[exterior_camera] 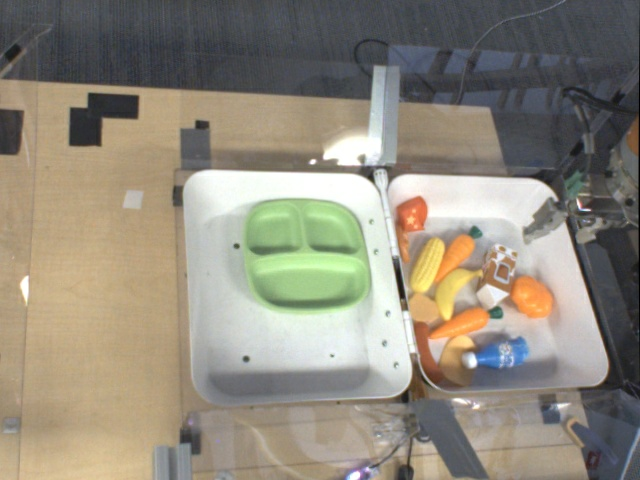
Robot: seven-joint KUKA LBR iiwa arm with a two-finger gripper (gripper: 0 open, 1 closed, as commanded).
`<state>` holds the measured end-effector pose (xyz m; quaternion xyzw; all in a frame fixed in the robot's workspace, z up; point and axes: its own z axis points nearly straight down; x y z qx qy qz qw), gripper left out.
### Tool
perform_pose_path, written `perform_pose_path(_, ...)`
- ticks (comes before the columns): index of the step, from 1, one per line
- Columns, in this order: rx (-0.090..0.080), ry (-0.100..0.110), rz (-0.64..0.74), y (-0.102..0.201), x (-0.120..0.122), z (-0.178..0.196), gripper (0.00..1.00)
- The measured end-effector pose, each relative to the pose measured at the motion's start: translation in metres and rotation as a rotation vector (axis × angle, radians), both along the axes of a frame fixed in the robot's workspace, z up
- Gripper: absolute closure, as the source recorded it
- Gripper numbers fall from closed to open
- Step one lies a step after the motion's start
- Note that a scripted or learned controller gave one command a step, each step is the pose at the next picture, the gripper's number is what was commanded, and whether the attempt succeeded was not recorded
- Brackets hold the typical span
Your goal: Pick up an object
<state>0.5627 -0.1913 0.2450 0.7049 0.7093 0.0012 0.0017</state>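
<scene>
The right bin (590,353) holds several toy foods. Among them are a red piece (411,212), a corn cob (428,263), two carrots (457,252) (462,321), a banana (452,290), an orange (532,297), a brown and white block (497,271) and a blue bottle (498,354). My gripper (545,219) hangs over the bin's upper right corner, up and to the right of the brown and white block and the orange. It sits apart from all the toys, and nothing shows in its grasp.
The left bin (215,368) carries a green divided plate (305,254) at its middle. A metal post (384,113) stands behind the seam between the bins. Cables and the arm's body (605,203) crowd the right edge.
</scene>
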Motion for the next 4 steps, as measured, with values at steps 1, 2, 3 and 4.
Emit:
perform_pose_path(1,-0.001,-0.003,0.091,0.040,0.033,-0.115,0.00)
perform_pose_path(2,-0.002,-0.010,0.101,0.083,0.051,-0.155,0.00)
perform_pose_path(3,-0.001,-0.014,0.104,0.085,0.053,-0.143,1.00)
perform_pose_path(4,-0.001,-0.003,0.076,0.137,0.094,-0.021,1.00)
